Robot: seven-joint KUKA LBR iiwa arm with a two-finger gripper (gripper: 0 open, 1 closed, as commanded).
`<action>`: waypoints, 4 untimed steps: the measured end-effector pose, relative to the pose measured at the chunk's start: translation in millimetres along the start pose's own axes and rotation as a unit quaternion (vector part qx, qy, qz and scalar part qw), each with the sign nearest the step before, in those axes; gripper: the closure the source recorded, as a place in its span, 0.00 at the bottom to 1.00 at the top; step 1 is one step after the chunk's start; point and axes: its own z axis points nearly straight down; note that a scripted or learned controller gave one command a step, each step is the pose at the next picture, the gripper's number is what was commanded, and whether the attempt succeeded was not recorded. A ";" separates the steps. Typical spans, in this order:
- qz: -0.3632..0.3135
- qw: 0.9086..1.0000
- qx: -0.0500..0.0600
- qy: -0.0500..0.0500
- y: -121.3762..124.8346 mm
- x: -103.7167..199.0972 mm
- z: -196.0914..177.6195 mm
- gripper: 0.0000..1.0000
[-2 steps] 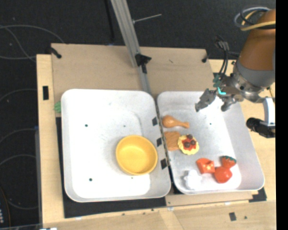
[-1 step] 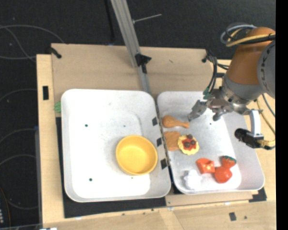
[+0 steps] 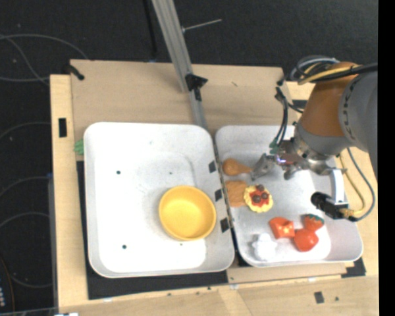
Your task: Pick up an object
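1. Likely target: a brown rounded object (image 3: 234,168) at the left edge of the right bin (image 3: 345,249), just above a tan piece (image 3: 235,193) and a yellow tart-like toy (image 3: 259,199).
2. The gripper (image 3: 266,165) hangs just right of the brown object; its opening cannot be told, and nothing is seen in it.
3. A good grasp probably requires centring over the object, clear of the bin wall.
4. A yellow bowl (image 3: 187,212) sits in the left bin (image 3: 118,143).
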 end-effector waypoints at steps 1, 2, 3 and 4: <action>0.001 1.000 -0.003 0.000 0.4 -1.8 31.3 0.00; 0.004 1.000 -0.005 0.001 1.2 -2.2 20.2 1.00; 0.002 1.000 -0.005 0.001 6.8 -8.0 -25.3 1.00; -0.002 1.000 -0.004 0.001 10.6 -10.8 -66.8 1.00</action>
